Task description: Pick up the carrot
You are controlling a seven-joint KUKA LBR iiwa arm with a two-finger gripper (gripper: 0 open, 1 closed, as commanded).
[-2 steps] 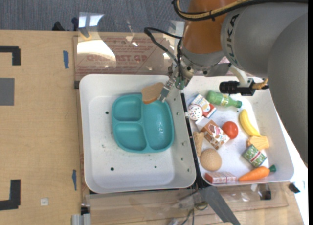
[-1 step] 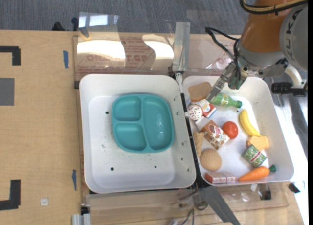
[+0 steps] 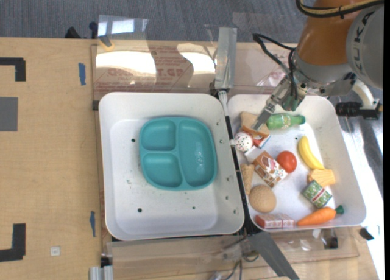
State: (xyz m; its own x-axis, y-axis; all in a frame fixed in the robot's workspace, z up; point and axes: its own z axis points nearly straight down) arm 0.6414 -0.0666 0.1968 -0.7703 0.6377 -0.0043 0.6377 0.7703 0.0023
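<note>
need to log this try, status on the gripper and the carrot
Gripper low over right bin's far side, beside green bottle. Carrot lies untouched at bin's near edge, far from gripper. Green can close beside carrot, nothing on top.

My arm reaches in from the right, orange band uppermost, wrist angled down and leftward; below it the gripper point(image 3: 263, 120) hangs low, its slim fingers slanting down-left.
</note>
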